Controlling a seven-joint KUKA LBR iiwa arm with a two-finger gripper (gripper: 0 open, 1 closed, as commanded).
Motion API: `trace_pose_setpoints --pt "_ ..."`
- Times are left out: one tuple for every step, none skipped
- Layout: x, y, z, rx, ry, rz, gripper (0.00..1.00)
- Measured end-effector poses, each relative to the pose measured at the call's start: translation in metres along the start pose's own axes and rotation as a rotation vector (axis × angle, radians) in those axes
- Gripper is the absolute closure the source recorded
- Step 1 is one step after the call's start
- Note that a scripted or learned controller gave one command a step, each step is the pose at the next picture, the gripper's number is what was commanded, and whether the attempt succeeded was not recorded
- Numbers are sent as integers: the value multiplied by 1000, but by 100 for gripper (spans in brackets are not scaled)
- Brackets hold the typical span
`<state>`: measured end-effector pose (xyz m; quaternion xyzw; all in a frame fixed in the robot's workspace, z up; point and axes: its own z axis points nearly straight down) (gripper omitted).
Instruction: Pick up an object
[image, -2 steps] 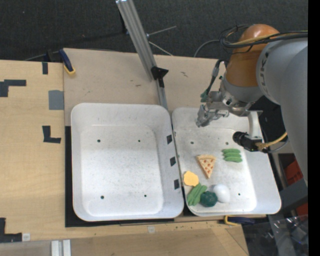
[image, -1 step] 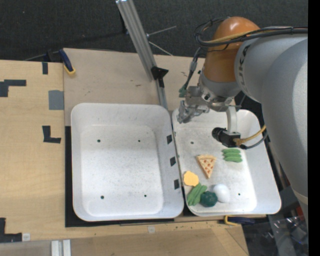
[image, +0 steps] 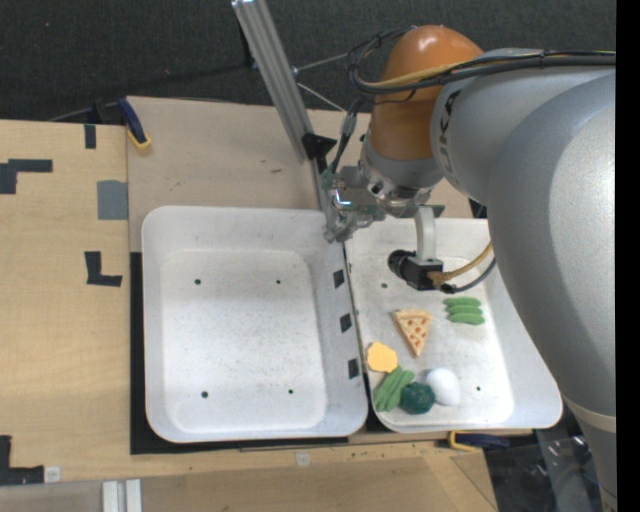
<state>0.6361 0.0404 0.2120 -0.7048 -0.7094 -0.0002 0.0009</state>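
Okay, gripper (image: 338, 222) sits low at the far end of the strip where the two bins meet, just over the touching rims. Can't tell if the jaws are apart or together, since the wrist hides them from this angle, and nothing is visible between them. The grey arm (image: 540, 200) with its orange band (image: 425, 75) comes in from the right, over the right bin (image: 520, 375). All pickable objects are in the right bin, near half, well apart from the gripper. Pizza slice (image: 411, 328) lies flat mid-bin, point toward the near edge. Green pea pod (image: 464, 310) is just right of it, not touching. Yellow piece (image: 381, 357) is by the inner wall, touching the green bean piece (image: 392, 388) below it. Dark green lump (image: 417, 399) is next to the bean, and the white ball (image: 442, 386) is touching or just beside that lump. Left bin (image: 160, 228) is white and speckled. Metal rail (image: 280, 90) slants up behind the bins. Blue clamp (image: 134, 124) is at the far left corner of the bench (image: 60, 330).
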Motion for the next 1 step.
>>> trace_pose_setpoints --pt "51 20 -20 -2 0 0 100"
